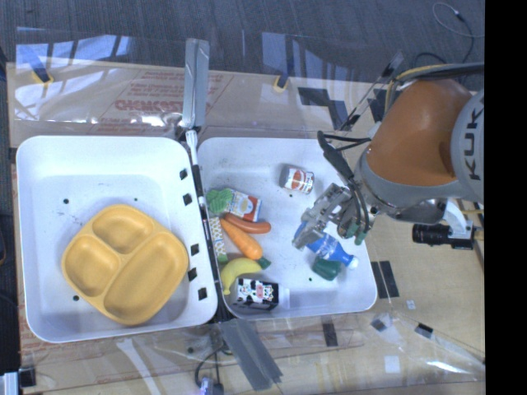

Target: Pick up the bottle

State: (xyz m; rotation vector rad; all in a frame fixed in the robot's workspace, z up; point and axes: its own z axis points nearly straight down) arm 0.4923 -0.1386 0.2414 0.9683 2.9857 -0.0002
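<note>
**Two bins, arm low over the right one**

Two shallow white bins sit side by side on my bench. My gripper (317,225) reaches in from the right and hangs low inside the right bin (272,151). I cannot tell whether it is open or closed. The bottle (333,257), blue with a green end, lies on its side just below and right of the gripper, so close that I cannot tell if they touch. Above and left of the gripper lies a small can (297,179). Further left are a carrot (241,235), a sausage (247,225), a juice carton (239,203) and a banana (236,268). Below and left lies a small black and white carton (257,291). Well left, in the left bin (49,171), a yellow divided plate (123,262) rests.
</note>
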